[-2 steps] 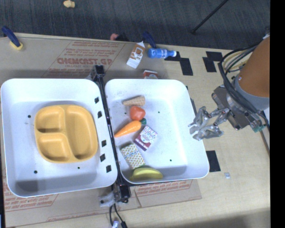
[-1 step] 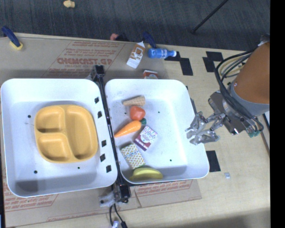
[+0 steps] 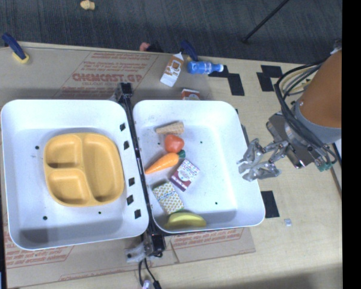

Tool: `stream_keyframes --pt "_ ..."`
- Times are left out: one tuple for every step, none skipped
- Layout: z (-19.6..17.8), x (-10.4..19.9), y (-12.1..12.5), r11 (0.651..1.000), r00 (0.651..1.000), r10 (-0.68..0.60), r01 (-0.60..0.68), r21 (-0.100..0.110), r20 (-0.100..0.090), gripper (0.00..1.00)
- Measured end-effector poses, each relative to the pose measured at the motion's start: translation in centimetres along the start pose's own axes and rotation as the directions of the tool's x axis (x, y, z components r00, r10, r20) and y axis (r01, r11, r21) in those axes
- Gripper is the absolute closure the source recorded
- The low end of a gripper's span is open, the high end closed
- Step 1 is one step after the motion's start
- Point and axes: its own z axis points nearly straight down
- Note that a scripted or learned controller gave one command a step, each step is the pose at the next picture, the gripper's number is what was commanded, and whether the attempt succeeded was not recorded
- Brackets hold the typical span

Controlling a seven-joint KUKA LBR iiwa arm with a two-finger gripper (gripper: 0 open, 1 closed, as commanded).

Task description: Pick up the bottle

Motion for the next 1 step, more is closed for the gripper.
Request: stream_keyframes --pt "-1.06 -0.10 -0.01 1.000 1.000 0.000 0.000 0.001 0.001 1.00"
